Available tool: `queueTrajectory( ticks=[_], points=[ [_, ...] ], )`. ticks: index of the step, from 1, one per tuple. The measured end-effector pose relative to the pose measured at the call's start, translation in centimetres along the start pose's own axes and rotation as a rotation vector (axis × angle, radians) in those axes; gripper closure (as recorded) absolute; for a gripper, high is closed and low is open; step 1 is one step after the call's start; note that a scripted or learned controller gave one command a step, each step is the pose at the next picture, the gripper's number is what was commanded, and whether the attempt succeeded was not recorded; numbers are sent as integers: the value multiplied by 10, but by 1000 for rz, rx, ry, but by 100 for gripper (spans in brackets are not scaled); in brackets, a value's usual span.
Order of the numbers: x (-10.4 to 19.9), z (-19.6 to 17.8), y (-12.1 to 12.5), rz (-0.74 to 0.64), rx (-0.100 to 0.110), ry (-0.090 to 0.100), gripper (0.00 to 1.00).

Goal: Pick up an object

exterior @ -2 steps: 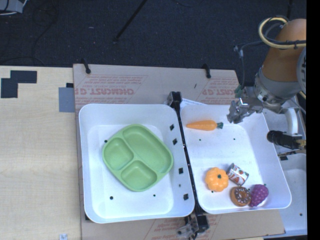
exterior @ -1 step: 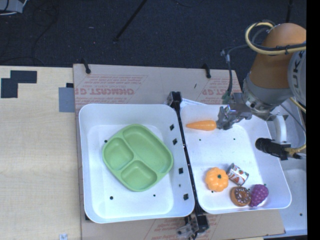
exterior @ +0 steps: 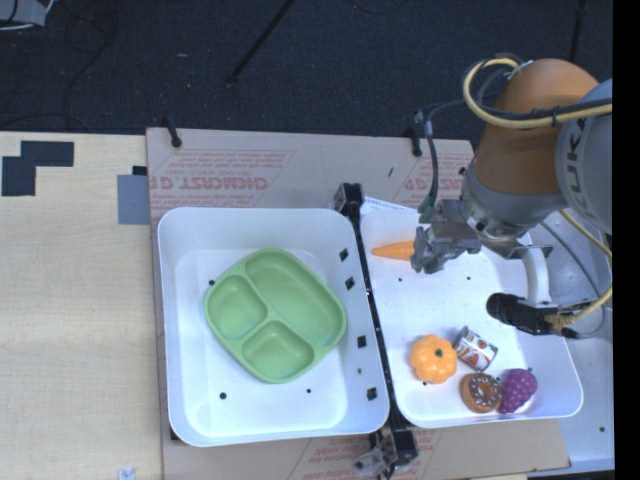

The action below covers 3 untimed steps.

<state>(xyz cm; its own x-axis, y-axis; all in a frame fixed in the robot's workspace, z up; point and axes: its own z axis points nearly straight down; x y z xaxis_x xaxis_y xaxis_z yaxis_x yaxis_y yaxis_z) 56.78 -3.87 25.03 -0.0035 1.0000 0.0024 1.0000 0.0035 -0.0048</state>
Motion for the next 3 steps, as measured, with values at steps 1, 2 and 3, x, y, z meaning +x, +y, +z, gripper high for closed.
queueTrajectory(
  ticks=[1,2,3],
  points=[
    [49,17,-24,0,2,-1,100],
    [93,11,-44,0,1,-1,100],
    [140,30,-62,-1,3,-1,100]
  ],
)
